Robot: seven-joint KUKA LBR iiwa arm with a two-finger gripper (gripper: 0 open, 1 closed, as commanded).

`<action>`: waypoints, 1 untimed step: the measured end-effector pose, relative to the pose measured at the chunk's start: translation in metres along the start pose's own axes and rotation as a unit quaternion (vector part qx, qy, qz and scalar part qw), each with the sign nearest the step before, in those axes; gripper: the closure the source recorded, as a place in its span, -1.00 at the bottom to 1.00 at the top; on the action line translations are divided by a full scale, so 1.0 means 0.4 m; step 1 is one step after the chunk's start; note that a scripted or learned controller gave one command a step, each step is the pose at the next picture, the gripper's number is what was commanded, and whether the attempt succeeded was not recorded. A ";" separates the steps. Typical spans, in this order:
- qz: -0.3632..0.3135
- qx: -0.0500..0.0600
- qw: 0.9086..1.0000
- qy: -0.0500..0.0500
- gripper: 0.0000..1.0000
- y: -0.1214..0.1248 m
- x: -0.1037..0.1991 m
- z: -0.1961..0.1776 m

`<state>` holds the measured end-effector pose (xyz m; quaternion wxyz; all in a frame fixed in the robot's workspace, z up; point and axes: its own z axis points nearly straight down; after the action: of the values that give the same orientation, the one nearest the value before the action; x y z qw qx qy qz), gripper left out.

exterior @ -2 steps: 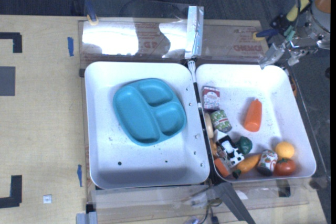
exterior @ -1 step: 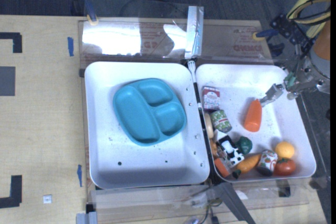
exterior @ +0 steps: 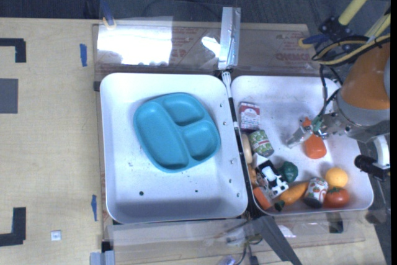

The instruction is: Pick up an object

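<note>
One fixed camera looks down at a slant from above on the pale wooden bench [exterior: 43, 152] and both shallow white plastic bins [exterior: 121, 195], far enough to take in both whole.

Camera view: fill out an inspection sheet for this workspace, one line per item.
Surface: light wooden bench bearing two white bins side by side.
Job's things: right bin holds a red-and-white carton, green-labelled can, black-and-white toy, dark green vegetable, carrot, small can, tomato, yellow fruit and an orange-red piece.
Clutter: left bin holds a blue divided plate.
Grippers: gripper low over the right bin, just above the orange-red piece; grasp unclear.
Cables: black and yellow cables behind the arm.
Surroundings: clear plastic panel behind the bins; blue tape marks on the bench.
</note>
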<state>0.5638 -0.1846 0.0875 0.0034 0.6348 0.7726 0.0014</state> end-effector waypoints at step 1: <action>0.002 -0.002 1.000 -0.001 1.00 0.002 -0.004 -0.027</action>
<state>0.5649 -0.1858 0.0985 0.0059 0.6362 0.7715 0.0025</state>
